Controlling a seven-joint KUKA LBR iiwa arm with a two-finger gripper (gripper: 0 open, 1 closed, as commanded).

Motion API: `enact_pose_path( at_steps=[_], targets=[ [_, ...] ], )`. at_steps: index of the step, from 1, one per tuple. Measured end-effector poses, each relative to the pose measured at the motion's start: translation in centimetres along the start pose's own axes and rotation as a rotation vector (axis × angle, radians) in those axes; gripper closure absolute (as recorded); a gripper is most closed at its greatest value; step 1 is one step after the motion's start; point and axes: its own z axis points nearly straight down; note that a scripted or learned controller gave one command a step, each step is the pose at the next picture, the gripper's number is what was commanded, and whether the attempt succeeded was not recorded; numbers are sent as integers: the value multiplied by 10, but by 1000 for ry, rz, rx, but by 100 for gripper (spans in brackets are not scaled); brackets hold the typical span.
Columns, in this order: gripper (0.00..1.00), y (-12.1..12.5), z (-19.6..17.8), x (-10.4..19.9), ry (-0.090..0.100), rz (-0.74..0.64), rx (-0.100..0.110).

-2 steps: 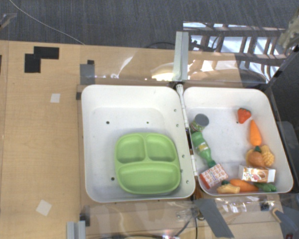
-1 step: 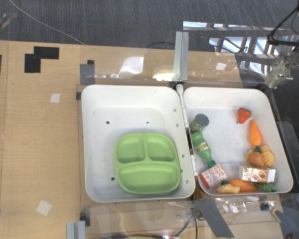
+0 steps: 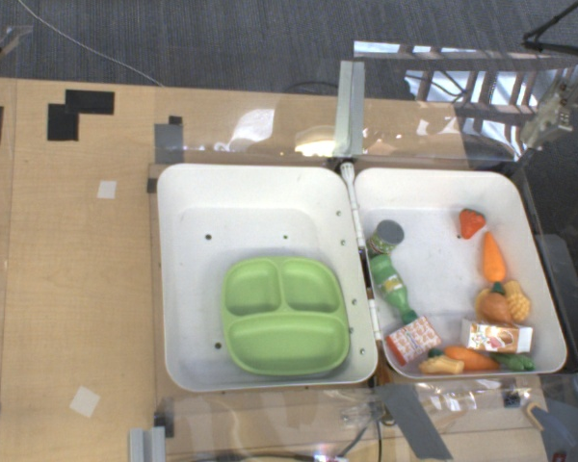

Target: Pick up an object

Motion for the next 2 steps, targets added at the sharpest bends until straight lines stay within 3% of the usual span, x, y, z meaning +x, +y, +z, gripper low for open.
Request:
enact_pose_path(
  at_steps=[1,2],
  targets=[
    [100,35,126,42,16,-5,-1],
    [100,63,53,32,-4,109,-2]
  ],
)
